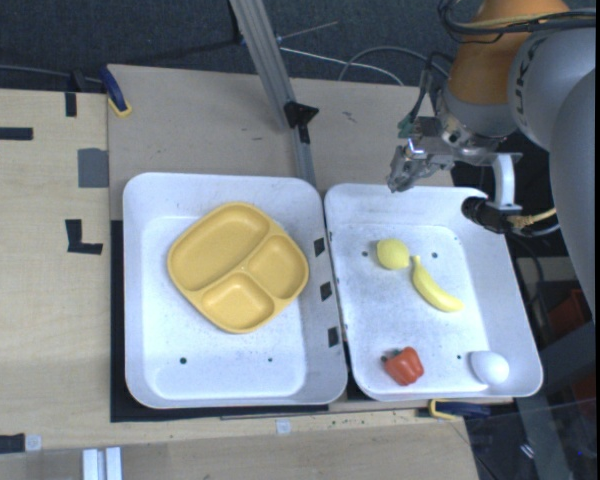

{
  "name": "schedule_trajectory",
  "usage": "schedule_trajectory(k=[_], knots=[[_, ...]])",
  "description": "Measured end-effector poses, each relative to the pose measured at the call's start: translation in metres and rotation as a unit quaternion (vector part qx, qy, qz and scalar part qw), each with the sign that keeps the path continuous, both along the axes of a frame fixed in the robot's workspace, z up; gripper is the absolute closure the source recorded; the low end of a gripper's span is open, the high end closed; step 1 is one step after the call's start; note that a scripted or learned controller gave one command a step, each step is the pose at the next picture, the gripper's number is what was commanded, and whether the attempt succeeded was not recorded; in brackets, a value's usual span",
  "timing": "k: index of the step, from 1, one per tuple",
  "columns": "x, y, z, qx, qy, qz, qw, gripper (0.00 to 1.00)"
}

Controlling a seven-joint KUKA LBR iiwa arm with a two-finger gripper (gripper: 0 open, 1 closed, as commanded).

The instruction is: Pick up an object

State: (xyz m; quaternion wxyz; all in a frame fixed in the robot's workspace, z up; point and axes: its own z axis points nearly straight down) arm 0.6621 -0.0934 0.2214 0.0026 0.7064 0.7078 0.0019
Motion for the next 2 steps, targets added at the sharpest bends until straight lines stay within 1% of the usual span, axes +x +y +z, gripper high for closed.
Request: schedule_trajectory(k=[1,2], knots=[[0.001,0.0,0.049,0.0002,0.001,0.0,1.0,1.0],[-0.012,0.05,0.03,0.0007,0.005,0.002,1.0,1.0]])
